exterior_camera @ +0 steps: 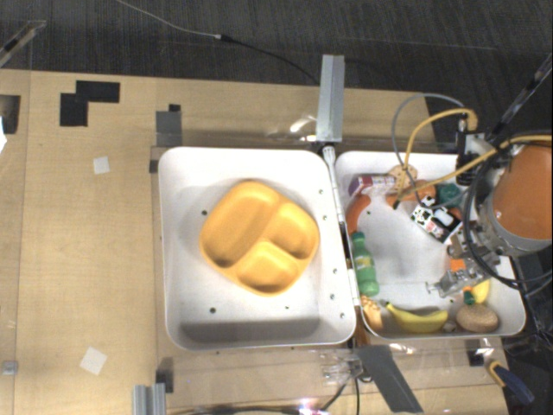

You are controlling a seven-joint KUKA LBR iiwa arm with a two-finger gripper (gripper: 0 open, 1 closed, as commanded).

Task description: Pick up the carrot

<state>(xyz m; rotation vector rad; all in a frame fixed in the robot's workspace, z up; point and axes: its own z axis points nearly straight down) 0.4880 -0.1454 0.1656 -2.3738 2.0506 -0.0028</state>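
A long orange-red piece that looks like the carrot lies against the left wall of the right bin, just above a green bottle. My gripper hangs low over the right side of that bin, under the arm's orange band. It is well to the right of the carrot. Right beside the gripper lies a small orange and yellow piece, too small to identify.
The left bin holds a yellow divided plate. In the right bin lie a banana, a brown rounded item, a black-and-white toy and a teal piece. Cables loop above the arm.
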